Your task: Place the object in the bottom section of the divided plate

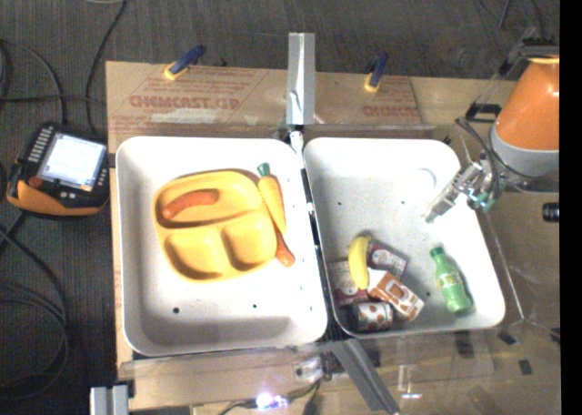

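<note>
The two-finger gripper (pixel 443 205) is seen over the right white bin (pixel 364 163), apparently empty, though whether it is parted or closed cannot be told. No object has been lifted: the green plastic bottle (pixel 451 281) and yellow toy banana (pixel 359 260) lie below it. One should be approached squarely, gripped across its narrow width, then carried to the yellow divided plate (pixel 218 225) in the left bin.

- Evenly and fairly dimly lit from overhead, with dark grey carpet (pixel 227 4) swallowing most of the light.
- Brightest on the two white bins (pixel 145 313), slightly washed out along rims.
- Soft, short shadows only, under the yellow divided plate (pixel 218 240).
- Small blown-out glare at bottom edge (pixel 265 400) and on the pendant screen (pixel 71 160).
- Grainy and soft overall; labels on small packages (pixel 386 290) unreadable.
</note>
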### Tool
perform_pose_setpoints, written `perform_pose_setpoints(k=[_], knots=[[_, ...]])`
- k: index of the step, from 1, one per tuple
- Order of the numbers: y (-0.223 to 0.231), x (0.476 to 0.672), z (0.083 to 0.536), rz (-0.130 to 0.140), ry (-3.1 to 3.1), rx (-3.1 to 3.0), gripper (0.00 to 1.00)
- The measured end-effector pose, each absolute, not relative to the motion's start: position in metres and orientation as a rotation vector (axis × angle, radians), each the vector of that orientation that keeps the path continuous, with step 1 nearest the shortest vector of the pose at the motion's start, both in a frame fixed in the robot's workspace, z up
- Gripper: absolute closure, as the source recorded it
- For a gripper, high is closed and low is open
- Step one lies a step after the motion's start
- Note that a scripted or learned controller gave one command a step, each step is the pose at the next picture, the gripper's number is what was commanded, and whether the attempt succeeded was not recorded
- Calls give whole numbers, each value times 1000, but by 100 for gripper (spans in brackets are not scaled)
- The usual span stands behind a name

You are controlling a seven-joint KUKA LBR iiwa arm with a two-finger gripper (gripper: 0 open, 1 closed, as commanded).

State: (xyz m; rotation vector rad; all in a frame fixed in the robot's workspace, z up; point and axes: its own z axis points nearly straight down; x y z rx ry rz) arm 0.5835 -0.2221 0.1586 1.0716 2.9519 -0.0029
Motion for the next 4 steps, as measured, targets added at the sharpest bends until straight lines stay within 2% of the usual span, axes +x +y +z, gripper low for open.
perform_pose_setpoints(k=[1, 2, 3, 4], knots=[[-222, 583, 158, -1, 2952, 1072, 0], [-224, 514, 90, 0, 2980, 959, 0], [-223, 518, 101, 6, 2971, 955, 100], [-223, 485, 223, -1, 3070, 649, 100]])
